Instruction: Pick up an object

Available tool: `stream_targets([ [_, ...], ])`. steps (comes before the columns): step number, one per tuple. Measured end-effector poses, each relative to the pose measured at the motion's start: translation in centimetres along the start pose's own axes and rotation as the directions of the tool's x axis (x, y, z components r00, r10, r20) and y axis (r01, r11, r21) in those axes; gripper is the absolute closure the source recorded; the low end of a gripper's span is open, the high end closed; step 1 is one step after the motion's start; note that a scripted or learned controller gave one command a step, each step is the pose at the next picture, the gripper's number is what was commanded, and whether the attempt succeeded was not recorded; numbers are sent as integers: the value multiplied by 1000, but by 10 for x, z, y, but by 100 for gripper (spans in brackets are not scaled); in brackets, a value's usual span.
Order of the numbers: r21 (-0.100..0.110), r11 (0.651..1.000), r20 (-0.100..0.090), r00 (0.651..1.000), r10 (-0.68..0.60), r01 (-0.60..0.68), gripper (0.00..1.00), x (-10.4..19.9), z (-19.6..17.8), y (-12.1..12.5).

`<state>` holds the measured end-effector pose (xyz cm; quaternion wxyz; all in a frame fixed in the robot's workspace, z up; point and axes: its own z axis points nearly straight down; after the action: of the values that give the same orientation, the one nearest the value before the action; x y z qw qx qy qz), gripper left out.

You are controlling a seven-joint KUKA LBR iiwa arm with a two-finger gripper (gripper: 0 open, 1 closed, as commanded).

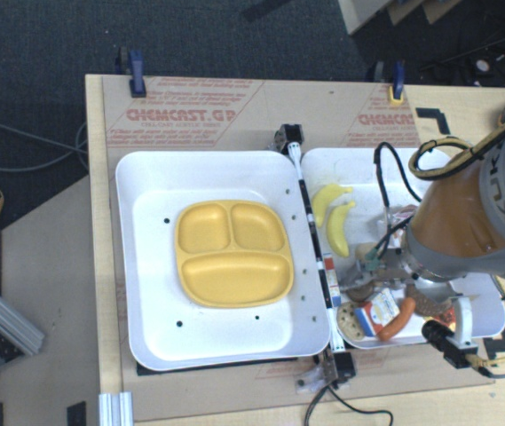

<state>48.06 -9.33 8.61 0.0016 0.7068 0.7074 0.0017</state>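
From my remote station, I see the table [190, 118] carrying two shallow white bins side by side. The left bin [145, 238] holds a yellow divided plate [232, 254], lying flat near its centre, three compartments facing up. The right bin [341, 171] holds two yellow bananas [335, 216] close to its left wall, and nearer its front edge a cluster of small items: an orange sausage-shaped piece [397, 319], something red and white just beside it, and a speckled round object [351, 319] by the corner. The arm [465, 211], grey with its orange band, reaches over the right bin and covers much of it. The claw [385, 278] sits low above that cluster, beneath the wrist; I cannot tell how far open it is, nor whether it has hold of anything.
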Motion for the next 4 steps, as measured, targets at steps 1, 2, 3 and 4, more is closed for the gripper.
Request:
stream_targets([
  [1, 4, 1000, 0, 1000, 2, -2, 0, 1, 2, -1],
  [2, 2, 1000, 1, 1000, 1, -1, 100, 1, -9, -1],
  [3, 3, 1000, 0, 1000, 1, -1, 0, 1, -8, -1],
  [4, -2, 1000, 5, 1000, 1, -1, 0, -57, 2, 76],
])
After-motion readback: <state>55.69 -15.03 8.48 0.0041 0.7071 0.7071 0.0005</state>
